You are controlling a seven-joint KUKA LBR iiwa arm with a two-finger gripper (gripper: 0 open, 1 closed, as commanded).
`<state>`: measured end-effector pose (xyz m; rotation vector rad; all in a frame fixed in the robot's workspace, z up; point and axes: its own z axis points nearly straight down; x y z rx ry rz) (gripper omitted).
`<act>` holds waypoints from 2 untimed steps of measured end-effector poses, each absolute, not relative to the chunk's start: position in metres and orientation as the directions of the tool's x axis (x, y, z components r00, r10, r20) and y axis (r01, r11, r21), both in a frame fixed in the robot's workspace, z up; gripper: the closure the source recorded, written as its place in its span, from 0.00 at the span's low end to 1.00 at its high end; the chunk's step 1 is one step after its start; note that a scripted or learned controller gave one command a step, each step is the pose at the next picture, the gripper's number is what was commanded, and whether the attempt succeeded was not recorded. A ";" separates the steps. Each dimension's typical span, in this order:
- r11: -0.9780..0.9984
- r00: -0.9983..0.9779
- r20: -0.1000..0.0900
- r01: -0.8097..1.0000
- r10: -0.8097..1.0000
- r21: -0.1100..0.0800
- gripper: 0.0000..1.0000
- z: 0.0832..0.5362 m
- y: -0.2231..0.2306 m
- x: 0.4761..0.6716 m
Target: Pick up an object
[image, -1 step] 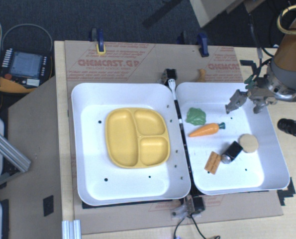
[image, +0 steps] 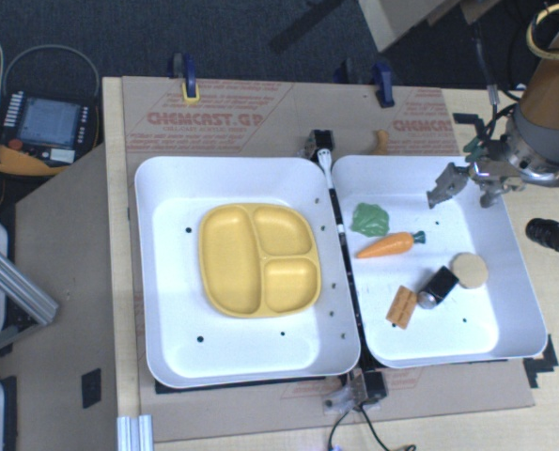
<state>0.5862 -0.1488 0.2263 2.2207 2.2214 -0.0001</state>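
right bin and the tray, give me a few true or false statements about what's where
1. The carrot lies in the right bin. True.
2. The yellow tray sits in the right bin. False: it is in the left bin.
3. The gripper holds the carrot. False: it hangs over the right bin's far side, apart from the carrot.
4. The green piece lies just beyond the carrot. True.
5. The tray has one compartment. False: it has three.
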 end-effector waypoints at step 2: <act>0.000 0.000 0.002 1.000 1.000 -0.008 0.00 0.119 -0.143 0.569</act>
